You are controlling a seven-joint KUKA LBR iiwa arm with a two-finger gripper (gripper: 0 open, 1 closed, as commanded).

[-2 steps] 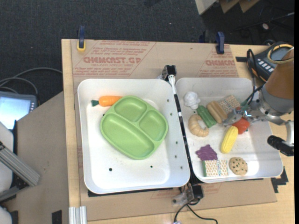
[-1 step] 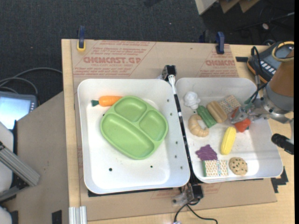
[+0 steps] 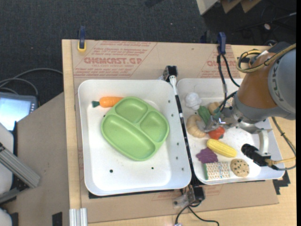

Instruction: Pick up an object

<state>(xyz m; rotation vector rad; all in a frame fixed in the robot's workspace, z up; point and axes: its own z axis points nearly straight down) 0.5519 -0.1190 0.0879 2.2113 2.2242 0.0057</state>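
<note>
The step in hand appears to be the descent to grasp. The right bin [image 3: 277, 171] holds, near to far, a wafer [image 3: 217, 171], cookie [image 3: 239, 167], corn [image 3: 221, 148] and red piece [image 3: 217, 133]. The gripper [image 3: 212, 123] sits low among them; its finger state cannot be told. Next: close, lift. The left bin [image 3: 94, 164] holds a green plate [image 3: 135, 127] and carrot [image 3: 109, 101].
</note>
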